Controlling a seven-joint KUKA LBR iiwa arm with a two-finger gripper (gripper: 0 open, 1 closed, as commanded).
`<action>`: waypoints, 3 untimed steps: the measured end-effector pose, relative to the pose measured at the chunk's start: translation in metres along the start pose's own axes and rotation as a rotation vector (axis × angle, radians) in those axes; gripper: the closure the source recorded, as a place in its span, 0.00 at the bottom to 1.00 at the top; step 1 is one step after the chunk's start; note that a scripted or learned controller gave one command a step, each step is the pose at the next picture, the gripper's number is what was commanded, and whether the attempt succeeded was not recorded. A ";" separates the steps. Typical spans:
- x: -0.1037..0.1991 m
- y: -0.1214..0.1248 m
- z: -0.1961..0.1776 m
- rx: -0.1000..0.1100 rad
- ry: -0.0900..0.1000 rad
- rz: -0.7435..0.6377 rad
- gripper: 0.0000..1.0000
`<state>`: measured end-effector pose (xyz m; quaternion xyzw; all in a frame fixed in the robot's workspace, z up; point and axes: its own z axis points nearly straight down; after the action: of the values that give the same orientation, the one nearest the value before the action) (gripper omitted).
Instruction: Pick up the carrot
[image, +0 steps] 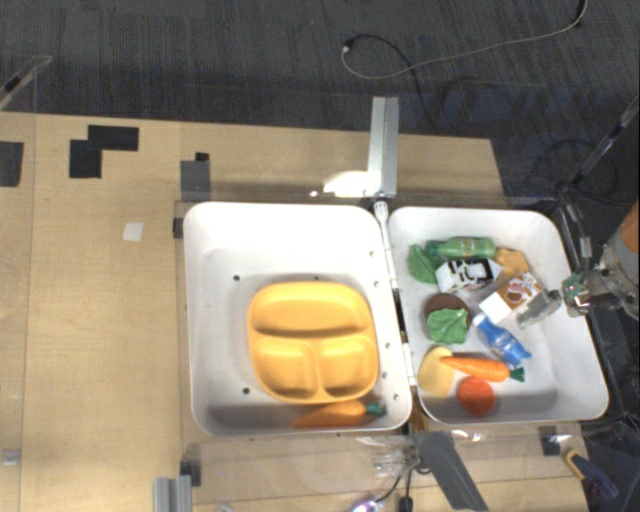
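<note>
Two orange carrots are in view. One carrot (335, 414) lies along the front wall of the left bin (215, 300), just below the yellow divided tray (312, 337). The other carrot (480, 367), with a green stem end pointing right, lies in the front of the right bin (570, 395), between a pale yellow fruit (434, 371) and a red tomato (477, 397). My gripper (536, 306) reaches in from the right edge and hovers over the right bin's middle right. It is above and to the right of that second carrot, near a blue bottle (500, 340).
The right bin is crowded with a green bottle (462, 247), a white and black box (468, 271), a brown snack packet (519, 290) and a dark round item with a green leaf (447, 316). A metal post (384, 150) stands behind the bins' shared wall.
</note>
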<state>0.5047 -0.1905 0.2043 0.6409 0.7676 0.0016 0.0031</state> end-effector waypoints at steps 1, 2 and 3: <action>-0.029 0.082 0.041 0.001 0.000 -0.210 0.00; -0.038 0.143 0.018 -0.003 -0.002 -0.274 0.00; -0.046 0.157 0.114 0.016 0.010 -0.445 0.00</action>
<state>0.6682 -0.2076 0.0919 0.4556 0.8902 -0.0023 -0.0056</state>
